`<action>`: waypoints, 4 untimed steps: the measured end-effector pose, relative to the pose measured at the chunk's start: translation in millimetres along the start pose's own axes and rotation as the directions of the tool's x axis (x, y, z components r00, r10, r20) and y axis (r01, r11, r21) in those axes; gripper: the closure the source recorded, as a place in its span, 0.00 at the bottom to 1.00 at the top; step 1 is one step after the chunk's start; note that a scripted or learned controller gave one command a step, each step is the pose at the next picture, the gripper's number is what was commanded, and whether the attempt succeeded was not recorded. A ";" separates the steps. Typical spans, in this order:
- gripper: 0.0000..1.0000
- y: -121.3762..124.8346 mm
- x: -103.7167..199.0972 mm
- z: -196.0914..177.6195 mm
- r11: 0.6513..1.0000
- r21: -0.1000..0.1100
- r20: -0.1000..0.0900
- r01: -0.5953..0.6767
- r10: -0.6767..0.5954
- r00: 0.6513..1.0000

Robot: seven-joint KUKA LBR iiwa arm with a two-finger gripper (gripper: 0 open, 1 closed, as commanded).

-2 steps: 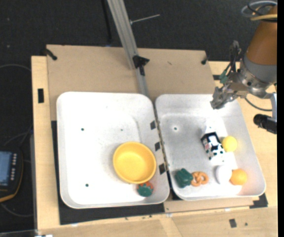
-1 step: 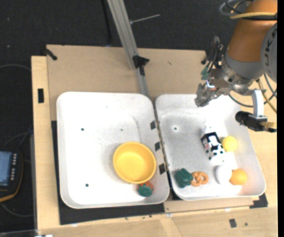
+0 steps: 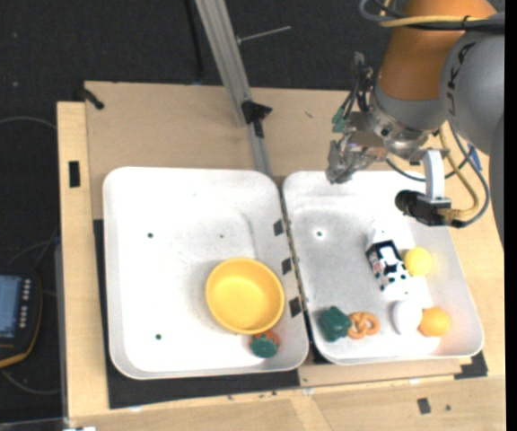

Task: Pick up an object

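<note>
While jaws' state unclear, wood bench (image 3: 178,133) w/ two white bins (image 3: 151,214) over dark floor (image 3: 25,43).

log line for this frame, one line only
arm: over back edge of right bin | gripper: nothing seen held | right bin: green block, pretzel, orange ball | left bin: yellow bowl

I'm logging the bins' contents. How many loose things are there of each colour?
Yellow: 2, bowl and ball
Green: 2
Orange: 2, pretzel shape and ball
White: 2, printed box and cup
Total: 8
</note>
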State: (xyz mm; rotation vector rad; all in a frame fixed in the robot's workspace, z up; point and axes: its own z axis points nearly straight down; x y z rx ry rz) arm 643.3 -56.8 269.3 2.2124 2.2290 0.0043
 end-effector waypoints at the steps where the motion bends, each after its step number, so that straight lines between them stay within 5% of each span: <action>1: 1.00 5.1 44.7 1.7 1.000 0.001 0.001 -0.001 0.001 1.000; 3: 1.00 33.6 144.5 23.4 1.000 0.002 0.002 -0.002 0.002 1.000; 4: 0.00 33.5 141.5 21.8 1.000 0.001 0.004 -0.004 0.004 1.000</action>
